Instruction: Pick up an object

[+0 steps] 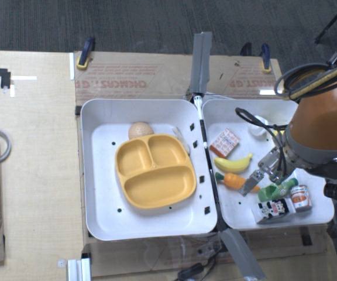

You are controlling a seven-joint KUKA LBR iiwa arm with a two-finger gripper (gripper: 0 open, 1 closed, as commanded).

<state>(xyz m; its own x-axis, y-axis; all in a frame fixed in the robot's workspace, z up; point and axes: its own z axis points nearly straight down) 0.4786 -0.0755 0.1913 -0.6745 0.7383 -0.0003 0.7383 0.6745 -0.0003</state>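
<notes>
The light is bright and even, coming from above, with no strong direction. The two white bins [92,174] look almost overexposed, and their walls show soft glare. Shadows are weak: a thin one lies under the yellow plate [155,170], and a darker one under the arm [323,119] beside the gripper [261,175]. The gripper is a little blurred. Small items near it are hard to read. Upper floor is dim.

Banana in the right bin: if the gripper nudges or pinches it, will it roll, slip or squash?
The banana looks like glossy toy plastic, so probably stiff and light, and may slip in a pinch. Its curved shape lies flat, so it would likely pivot or slide rather than roll. It lies right against the carrot, so a push probably shifts both.
</notes>
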